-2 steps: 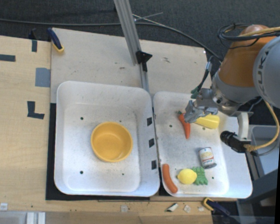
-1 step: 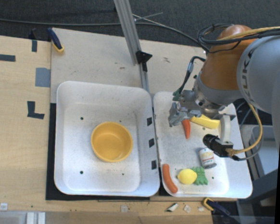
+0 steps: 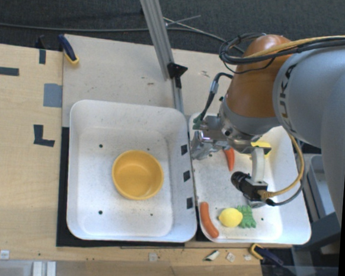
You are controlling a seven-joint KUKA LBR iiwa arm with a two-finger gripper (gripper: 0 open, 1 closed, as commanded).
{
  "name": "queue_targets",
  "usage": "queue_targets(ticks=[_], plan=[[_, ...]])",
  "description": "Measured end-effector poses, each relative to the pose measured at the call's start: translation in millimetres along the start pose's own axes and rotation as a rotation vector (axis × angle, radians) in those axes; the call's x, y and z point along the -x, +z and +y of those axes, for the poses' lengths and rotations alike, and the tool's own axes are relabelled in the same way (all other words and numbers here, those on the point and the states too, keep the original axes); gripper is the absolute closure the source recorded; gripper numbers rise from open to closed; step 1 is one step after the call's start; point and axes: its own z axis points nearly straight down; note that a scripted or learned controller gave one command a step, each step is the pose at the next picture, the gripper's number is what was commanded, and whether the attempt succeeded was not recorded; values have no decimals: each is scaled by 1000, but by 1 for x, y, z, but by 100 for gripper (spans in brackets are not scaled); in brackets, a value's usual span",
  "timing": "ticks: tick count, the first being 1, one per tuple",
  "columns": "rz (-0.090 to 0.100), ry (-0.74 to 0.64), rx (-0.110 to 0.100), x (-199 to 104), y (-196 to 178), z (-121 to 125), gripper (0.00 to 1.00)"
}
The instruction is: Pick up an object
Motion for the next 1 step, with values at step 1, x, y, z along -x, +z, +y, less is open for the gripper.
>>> queue_targets(ticks=[1], plan=[[0,-2,-1,-59,0,-14,100]])
